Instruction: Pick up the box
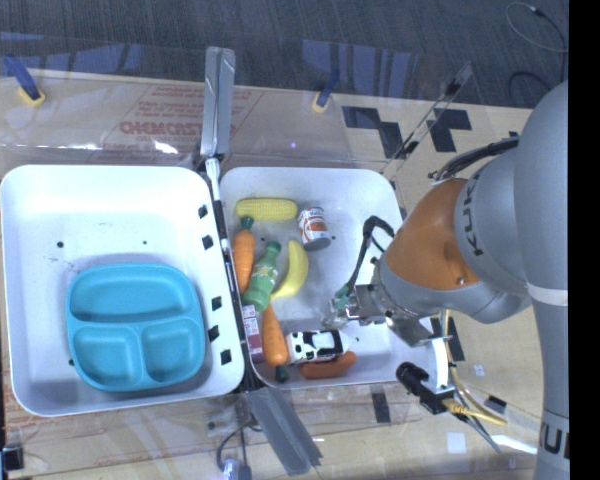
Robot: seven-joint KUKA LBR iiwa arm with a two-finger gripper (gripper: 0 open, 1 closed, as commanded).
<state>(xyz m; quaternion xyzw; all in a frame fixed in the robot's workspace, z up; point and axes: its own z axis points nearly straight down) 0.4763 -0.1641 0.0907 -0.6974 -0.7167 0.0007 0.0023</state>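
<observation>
**Box still in the bin, arm low over the right side**

The fingers (pixel 342 311) sit low in the right bin (pixel 355 180), at the end of the grey arm with its orange band (pixel 430 248). They are too small and shadowed to show whether they are open or closed, so I cannot tell. Nothing is visibly held.

The box (pixel 315 345), a small carton with black-and-white patches, lies flat on the bin floor just below and slightly left of the fingers, close to them; whether they touch it is unclear. Judged from this, the pick is not done: grasp and lift remain.

Around it lie smooth, rounded plastic foods: a sausage (pixel 328 367) against the box's far side from the fingers, a carrot (pixel 273 339) and banana (pixel 294 271) to their left. The box's flat faces and square edges should suit a pinch better than those curved neighbours.
</observation>
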